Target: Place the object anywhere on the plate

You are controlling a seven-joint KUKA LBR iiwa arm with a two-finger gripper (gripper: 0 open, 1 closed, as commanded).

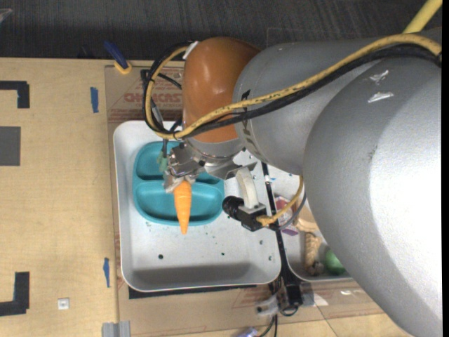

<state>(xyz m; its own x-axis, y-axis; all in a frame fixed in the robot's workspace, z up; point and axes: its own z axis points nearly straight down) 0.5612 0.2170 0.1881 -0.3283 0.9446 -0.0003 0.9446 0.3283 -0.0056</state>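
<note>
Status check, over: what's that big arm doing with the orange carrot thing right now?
End effector shut on carrot, gripping its top end. Carrot hanging over teal plate in left bin, tip past the plate's near rim. Nothing blocking the plate.

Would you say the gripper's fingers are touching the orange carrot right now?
Touching: in the camera view the carrot's thick end sits between the gripper's fingertips, above the teal plate.
</note>
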